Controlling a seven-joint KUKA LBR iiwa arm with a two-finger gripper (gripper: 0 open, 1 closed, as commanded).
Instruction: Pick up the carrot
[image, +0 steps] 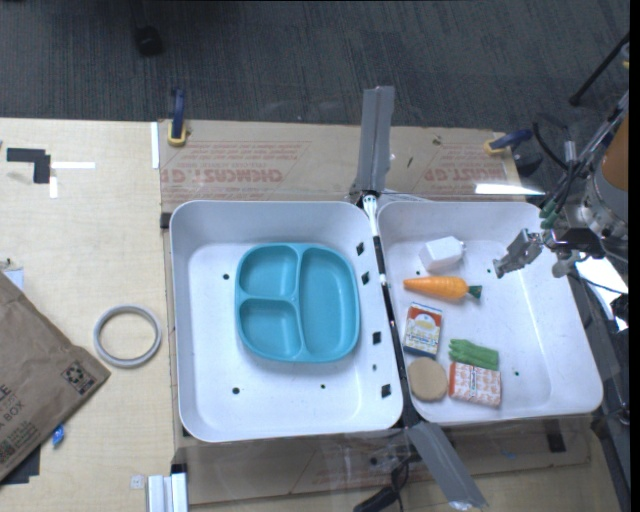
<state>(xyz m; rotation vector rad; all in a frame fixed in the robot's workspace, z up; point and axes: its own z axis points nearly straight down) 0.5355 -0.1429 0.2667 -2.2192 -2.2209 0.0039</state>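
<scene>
The carrot (437, 288) lies in the right bin (560, 392), at nine o'clock from the gripper (517, 254), whose jaws stand open, holding nothing. Both bins rest on cardboard (265, 165); dark carpet (300, 50) lies beyond.

We see even, bright overhead light, soft shadows inside the white bins (190, 330), mild blur toward three o'clock.

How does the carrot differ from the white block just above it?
The carrot is orange with a green tip; the white block is plain white. The carrot is long and tapered, lying crosswise; the block is short and boxy. Both lie in the right bin, apart, untouched by the gripper.
</scene>
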